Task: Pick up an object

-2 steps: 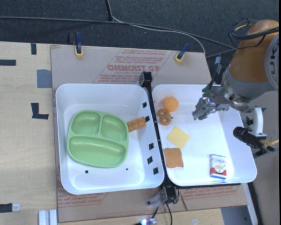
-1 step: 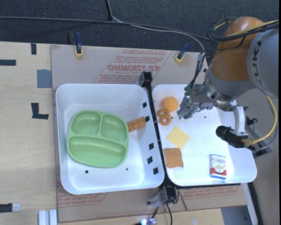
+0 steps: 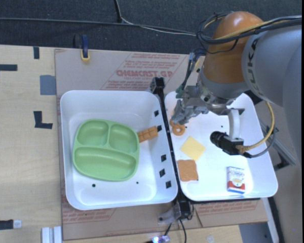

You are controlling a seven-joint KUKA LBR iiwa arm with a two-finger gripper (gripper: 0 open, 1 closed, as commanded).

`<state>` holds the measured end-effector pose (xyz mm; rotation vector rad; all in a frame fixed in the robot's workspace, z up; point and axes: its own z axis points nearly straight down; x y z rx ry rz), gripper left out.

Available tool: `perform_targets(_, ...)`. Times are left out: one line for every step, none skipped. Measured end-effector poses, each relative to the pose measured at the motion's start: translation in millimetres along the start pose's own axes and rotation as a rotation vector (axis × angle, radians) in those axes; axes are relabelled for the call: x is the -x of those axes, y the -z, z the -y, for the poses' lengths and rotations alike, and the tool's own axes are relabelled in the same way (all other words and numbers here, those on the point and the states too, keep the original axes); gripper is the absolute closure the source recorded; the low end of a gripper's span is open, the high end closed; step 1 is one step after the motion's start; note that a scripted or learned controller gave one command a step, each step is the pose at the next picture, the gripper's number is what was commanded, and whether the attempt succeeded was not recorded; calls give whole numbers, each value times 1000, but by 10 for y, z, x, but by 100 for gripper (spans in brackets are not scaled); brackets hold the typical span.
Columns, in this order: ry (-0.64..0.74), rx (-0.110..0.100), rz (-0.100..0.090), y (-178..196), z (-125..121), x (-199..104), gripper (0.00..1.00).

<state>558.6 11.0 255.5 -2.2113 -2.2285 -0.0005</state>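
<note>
Carton (image 3: 236, 179), toast (image 3: 188, 170), cheese (image 3: 192, 148) share one bin (image 3: 213, 184)

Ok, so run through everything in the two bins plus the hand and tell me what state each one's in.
hand: over the right bin, just above the orange ring.
orange ring: flat, loose.
yellow slice: flat, loose.
brown slice: flat, loose.
small box: lying flat.
green plate: right way up in the left bin.
orange stick: flat at the plate's right rim.

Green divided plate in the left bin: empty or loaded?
Empty: all three compartments of the green plate show bare green; the orange piece lies outside its rim.
</note>
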Motion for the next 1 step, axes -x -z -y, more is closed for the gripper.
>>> perform_targets(-1,0,1,-2,-24,-497,100)
